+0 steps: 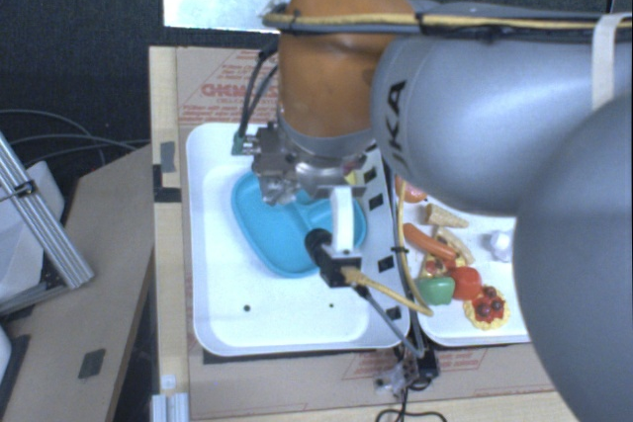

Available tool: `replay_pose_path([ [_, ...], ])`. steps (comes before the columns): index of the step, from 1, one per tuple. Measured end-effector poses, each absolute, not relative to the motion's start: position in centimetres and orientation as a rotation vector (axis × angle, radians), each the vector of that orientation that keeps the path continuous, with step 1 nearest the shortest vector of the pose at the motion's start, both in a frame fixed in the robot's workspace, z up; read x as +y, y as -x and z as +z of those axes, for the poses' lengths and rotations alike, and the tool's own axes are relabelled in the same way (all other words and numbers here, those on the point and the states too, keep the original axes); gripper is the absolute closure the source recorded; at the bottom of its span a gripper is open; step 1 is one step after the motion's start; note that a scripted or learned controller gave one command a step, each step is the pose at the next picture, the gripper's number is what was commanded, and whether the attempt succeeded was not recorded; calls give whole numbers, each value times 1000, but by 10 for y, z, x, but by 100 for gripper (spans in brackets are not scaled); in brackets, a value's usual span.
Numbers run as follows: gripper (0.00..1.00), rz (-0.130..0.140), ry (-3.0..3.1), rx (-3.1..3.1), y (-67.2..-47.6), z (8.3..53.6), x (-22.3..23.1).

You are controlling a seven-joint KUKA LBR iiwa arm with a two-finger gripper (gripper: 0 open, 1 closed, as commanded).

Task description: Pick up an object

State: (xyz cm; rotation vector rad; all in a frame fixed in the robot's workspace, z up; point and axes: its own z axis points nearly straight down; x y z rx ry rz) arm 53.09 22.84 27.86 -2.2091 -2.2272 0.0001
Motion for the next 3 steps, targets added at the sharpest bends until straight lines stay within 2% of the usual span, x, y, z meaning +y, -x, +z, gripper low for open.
replay_pose_path([
  [1, 100, -6, 2217, -2225, -536, 288, 226],
  [2, 100, 2, 2220, -2220, -485, 292, 205],
  [3, 100, -11, 2230, -2220, -488, 349, 145],
])
